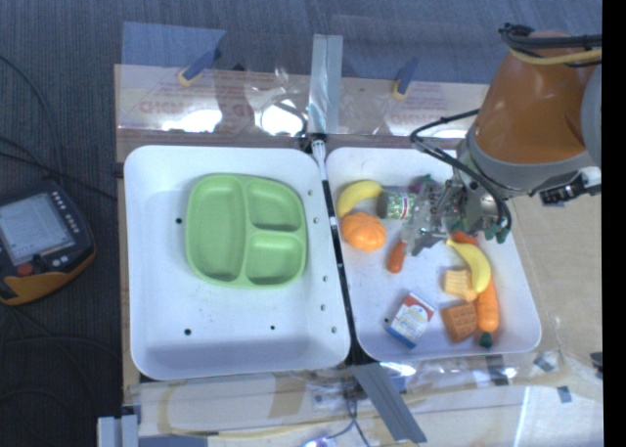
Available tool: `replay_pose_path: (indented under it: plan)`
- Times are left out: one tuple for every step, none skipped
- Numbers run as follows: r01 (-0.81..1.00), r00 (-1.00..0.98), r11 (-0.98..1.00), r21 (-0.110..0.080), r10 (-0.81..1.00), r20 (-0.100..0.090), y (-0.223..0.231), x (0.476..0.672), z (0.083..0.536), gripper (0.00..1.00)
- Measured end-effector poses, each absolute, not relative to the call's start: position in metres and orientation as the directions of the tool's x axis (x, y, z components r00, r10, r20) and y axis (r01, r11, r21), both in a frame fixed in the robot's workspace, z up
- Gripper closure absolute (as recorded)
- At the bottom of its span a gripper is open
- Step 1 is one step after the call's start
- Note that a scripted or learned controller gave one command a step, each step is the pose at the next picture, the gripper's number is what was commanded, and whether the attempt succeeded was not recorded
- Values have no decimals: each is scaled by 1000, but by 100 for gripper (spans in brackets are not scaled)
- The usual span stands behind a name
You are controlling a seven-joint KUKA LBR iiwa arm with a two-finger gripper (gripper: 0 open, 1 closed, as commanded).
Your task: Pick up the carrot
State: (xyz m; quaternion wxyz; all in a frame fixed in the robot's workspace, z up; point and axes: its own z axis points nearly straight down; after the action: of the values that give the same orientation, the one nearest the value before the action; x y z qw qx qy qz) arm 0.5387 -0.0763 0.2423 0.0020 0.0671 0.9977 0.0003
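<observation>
Arm bent low over the right bin (518, 269), carrot (487, 310) not yet taken.
The end effector (437, 223) hangs above the bin's middle; how far it is open I cannot tell. The carrot lies below and right of it, near the bin's corner; probably light, stiff, smooth plastic, best gripped across its middle.

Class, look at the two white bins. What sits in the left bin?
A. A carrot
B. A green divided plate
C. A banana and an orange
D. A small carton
B: the green divided plate lies alone in the left bin, while the food items, including the carrot, lie in the right bin.
</observation>
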Motion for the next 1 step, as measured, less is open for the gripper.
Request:
replay_pose_path:
  plan:
    - [134,-991,991,0,134,-3,-77,539,242,0]
